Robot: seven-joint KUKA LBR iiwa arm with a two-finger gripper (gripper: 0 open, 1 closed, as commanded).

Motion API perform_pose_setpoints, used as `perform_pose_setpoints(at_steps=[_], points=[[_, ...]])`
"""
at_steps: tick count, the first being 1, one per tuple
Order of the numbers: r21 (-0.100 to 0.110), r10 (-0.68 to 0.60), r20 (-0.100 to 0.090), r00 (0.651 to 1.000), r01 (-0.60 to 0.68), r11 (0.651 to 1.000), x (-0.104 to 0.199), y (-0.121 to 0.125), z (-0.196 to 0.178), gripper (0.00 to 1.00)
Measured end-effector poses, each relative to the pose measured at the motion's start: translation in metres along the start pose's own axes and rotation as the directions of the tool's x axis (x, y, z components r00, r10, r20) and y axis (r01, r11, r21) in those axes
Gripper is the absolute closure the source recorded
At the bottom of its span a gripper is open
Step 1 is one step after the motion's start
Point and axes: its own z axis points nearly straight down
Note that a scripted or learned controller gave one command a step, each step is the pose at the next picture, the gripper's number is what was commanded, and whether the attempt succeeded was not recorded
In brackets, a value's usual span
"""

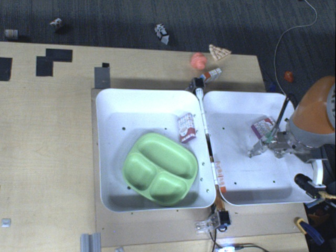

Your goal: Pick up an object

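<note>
Green tray point(160, 167) fills left bin point(107, 140); my pincer point(258, 150) low in right bin point(236, 188), beside packet point(262, 125); fingers' state unclear.

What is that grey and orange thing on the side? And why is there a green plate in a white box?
That grey and orange thing is a robot arm. A computer program moves it, and its job is to pick something up. At its end is a gripper, a small metal hand with two fingers.

The picture comes from one camera fixed above the bench, looking down at a slant.

On the wooden bench sit two shallow white bins side by side. The left bin holds a green plate with three sections and a small red and white packet. The gripper is reaching down into the right bin, beside a small pinkish packet.

I can't see anything held between its fingers. A pink ball lies on the bench behind the bins.
</note>
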Motion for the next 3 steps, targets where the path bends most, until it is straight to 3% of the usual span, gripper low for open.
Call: perform_pose_setpoints(at_steps=[1, 2, 3], points=[[0.004, -0.004, -0.003, 1.000, 0.004, 1.000, -0.019, 0.074, 0.002, 0.00], [-0.001, -0.008, -0.001, 1.000, 0.008, 1.000, -0.018, 0.076, -0.010, 1.00], [-0.002, -0.007, -0.004, 1.000, 0.007, 1.000, 0.050, 0.137, -0.128, 1.00]])
